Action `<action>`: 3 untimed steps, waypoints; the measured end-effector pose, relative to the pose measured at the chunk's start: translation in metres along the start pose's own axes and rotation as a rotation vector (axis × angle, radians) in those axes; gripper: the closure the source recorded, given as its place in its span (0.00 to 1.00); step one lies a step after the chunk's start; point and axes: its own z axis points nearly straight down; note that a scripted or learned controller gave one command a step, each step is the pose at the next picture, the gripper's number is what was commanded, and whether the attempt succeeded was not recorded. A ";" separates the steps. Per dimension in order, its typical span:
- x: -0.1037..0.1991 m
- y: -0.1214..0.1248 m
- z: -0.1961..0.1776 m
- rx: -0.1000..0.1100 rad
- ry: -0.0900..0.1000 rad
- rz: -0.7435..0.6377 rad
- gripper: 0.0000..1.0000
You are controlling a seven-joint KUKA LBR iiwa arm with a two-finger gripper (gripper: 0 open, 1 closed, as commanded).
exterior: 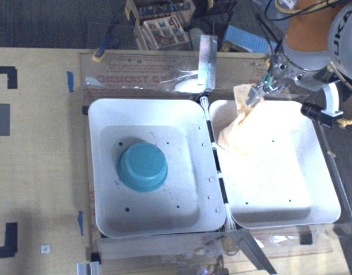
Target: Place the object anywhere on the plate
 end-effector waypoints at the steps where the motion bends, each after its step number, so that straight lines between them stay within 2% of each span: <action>1: 0.051 0.005 0.009 0.003 0.005 -0.400 1.00; 2: 0.110 0.007 0.008 0.000 0.005 -0.800 1.00; 3: 0.149 0.012 0.007 0.000 0.006 -1.079 1.00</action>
